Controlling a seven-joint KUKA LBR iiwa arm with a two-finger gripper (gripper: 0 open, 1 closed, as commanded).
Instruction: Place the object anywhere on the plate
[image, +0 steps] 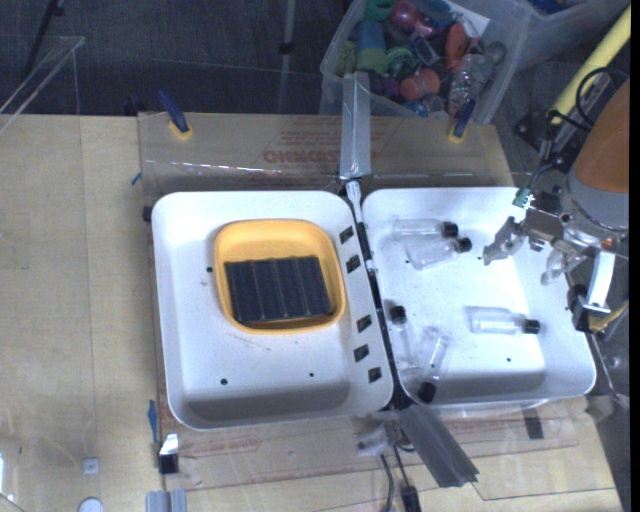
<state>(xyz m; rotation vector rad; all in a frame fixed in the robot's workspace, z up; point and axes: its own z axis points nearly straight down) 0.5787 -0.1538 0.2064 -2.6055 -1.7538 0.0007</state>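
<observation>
My two-finger gripper (527, 246) hangs spread and empty at frame right, above clear plastic vials (497, 322); the square yellow plate (277, 274) sits centre-left.

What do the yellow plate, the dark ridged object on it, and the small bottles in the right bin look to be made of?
Yellow plate: likely plastic, smooth, softly glossy rim. Dark ridged object: probably matte plastic or rubber; no glare, too blurred to settle. Small bottles: clear plastic or glass, see-through bodies with black caps.
</observation>
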